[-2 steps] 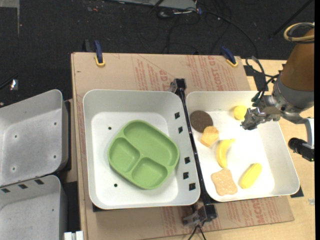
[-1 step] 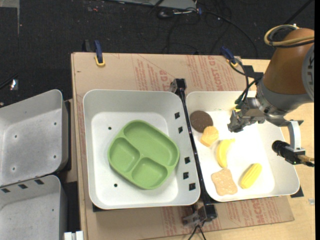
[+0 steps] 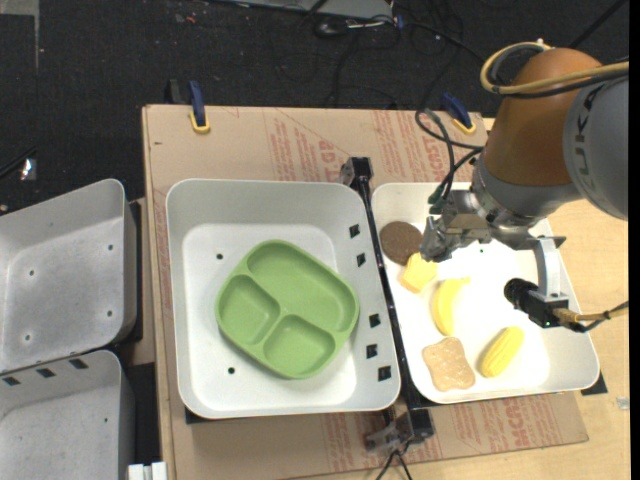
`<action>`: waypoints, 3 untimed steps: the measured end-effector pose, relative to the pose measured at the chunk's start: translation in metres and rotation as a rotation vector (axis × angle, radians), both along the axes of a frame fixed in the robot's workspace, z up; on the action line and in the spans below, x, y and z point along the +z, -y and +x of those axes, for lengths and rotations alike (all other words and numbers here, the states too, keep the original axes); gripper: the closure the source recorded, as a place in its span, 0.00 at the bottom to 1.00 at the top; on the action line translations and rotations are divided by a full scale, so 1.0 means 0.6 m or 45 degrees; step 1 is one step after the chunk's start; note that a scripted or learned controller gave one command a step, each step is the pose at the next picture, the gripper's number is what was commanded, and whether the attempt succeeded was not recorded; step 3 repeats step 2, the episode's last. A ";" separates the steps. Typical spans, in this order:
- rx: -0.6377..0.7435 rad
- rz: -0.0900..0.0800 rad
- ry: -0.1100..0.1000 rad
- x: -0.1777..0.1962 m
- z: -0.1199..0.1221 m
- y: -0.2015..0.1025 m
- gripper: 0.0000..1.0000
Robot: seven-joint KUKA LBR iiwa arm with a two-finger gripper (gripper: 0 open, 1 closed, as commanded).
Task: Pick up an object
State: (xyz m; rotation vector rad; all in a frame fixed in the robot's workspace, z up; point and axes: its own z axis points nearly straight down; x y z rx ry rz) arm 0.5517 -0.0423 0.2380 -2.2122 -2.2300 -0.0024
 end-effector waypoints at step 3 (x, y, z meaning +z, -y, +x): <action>0.000 -0.001 0.000 0.011 0.010 -0.176 1.00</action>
